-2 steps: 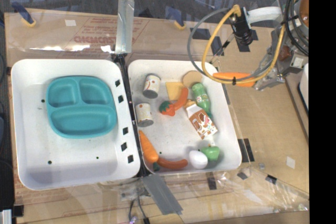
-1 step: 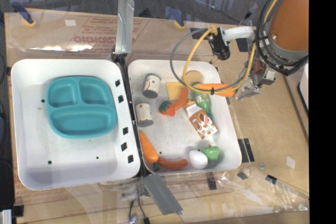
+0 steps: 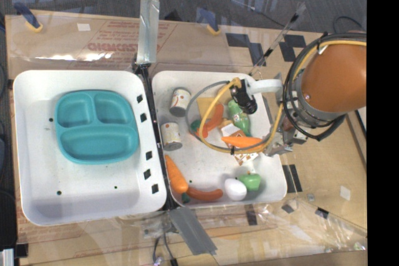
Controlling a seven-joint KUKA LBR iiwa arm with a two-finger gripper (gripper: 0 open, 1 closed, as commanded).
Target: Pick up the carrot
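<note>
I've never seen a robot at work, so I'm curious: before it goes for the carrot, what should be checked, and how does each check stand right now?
1. Carrot in sight: ok. The carrot lies at the front of the right bin, along its left wall.
2. Only one candidate: not ok. Two other orange pieces lie mid-bin.
3. Room around the carrot: not ok. The wall is close on one side and a brown sausage lies at its lower end.
4. End effector above the carrot: not ok. It hangs near the bin's right side.
5. End effector free of any load: cannot tell.
</note>
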